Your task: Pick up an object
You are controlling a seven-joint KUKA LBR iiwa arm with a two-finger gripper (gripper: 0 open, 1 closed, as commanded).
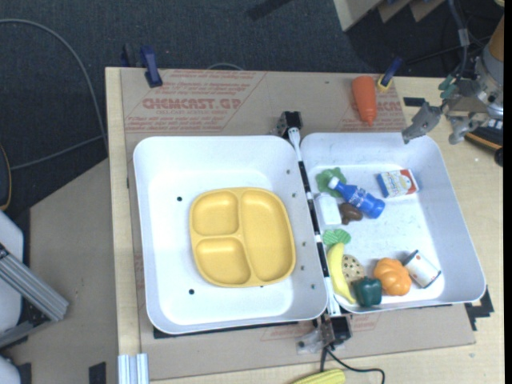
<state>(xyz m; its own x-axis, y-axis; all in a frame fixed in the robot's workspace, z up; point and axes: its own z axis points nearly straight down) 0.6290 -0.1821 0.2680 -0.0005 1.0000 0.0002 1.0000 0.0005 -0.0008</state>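
**A:** Where is the gripper [438,124] right now?

**B:** Up at the far right, above the far right corner of the right bin [448,214] — over the rim rather than over the toys. Its two fingers are spread apart, and nothing sits between them.

**A:** So it has hold of nothing. What is there to pick from?

**B:** All of it lies in the right bin. Along the left wall, from far to near: a green piece [329,181], a white block [328,211], a green leafy toy [337,236], then a banana [339,269] running toward the near edge. A blue bottle [359,199] lies on its side just right of the green piece, with a small brown thing [350,213] touching its near side.

**A:** And further right?

**B:** A small carton [397,183] with red and blue on it lies alone, toward the far side. In the near corner, a dark green block [369,292] sits beside the banana, an orange pumpkin [392,276] touches it, and a white can [422,268] lies just right of the pumpkin.

**A:** Anything in the left bin [160,238]?

**B:** A yellow divided plate [240,237], flat in the middle.

**A:** And outside the bins?

**B:** An orange carrot [365,98] lies on the board [200,102] just beyond the right bin — well left of the gripper.
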